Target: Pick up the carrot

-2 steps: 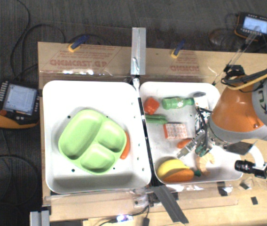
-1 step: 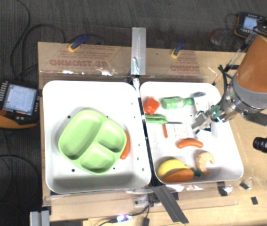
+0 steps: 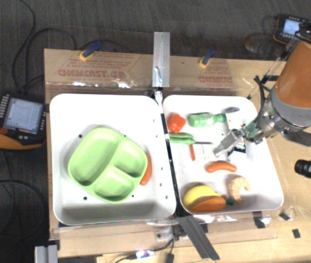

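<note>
An orange, tapered carrot (image 3: 145, 169) lies in the left bin (image 3: 62, 201), tucked against the right edge of the green divided plate (image 3: 107, 162). My gripper (image 3: 225, 146) hangs over the middle of the right bin (image 3: 265, 199), far to the right of the carrot. It is just above an orange-red sausage-shaped piece (image 3: 221, 167). The arm's grey wrist and orange band come in from the right.
The right bin also holds a red-orange pepper (image 3: 175, 123), a green bottle (image 3: 206, 119), a green pod (image 3: 182, 139), a thin orange stick (image 3: 193, 152), a yellow-orange fruit (image 3: 202, 199) and a pale bun (image 3: 237, 186). A ridge divides the two bins.
</note>
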`<state>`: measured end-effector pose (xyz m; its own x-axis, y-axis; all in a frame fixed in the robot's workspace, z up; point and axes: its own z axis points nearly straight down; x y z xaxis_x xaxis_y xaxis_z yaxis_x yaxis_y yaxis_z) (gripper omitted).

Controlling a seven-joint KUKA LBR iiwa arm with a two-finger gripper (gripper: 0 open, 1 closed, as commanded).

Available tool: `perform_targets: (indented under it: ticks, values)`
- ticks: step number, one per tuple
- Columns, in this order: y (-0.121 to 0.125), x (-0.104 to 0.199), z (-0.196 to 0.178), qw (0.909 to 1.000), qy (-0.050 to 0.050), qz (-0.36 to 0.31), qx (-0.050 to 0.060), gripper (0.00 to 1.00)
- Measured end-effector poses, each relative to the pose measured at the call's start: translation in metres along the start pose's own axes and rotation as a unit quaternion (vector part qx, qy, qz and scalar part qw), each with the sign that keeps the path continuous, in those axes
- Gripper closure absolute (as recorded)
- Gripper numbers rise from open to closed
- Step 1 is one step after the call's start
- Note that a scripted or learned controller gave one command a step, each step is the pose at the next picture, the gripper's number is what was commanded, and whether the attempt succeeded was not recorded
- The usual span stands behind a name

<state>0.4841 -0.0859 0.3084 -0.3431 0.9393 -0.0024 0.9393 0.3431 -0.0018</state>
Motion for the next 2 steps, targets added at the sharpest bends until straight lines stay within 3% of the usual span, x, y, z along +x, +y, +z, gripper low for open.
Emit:
perform_targets:
  ticks: [1, 2]
  values:
    - [0.014, 0.043, 0.122, 0.9988, 0.002, -0.048, 0.001, 0.00]
    - [0.043, -0.025, 0.030, 0.9984, 0.000, -0.056, 0.000, 0.00]
